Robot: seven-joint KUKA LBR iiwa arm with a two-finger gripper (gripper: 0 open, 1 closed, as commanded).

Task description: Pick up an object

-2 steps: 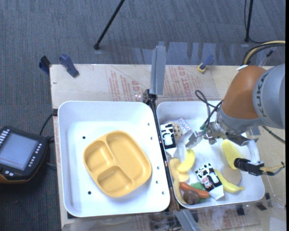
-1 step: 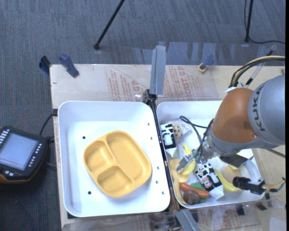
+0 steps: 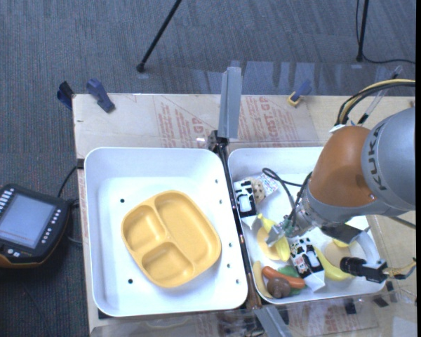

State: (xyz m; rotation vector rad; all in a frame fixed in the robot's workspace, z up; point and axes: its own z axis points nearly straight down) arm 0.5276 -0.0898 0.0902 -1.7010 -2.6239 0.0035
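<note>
Grey carpeted floor (image 3: 70, 34) around bench. Black tripod leg (image 3: 161, 28) on floor behind. Blue clamps (image 3: 98, 94) at cardboard benchtop's (image 3: 161, 118) corner. Orange-grey handheld pendant with screen (image 3: 22, 225) beside bench.

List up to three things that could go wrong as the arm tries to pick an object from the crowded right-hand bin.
1. The gripper is low among the bananas and a black-and-white packet; it may catch two items or none.
2. The toys lie packed together, so one may get pushed aside.
3. The arm hides part of the right bin.
</note>
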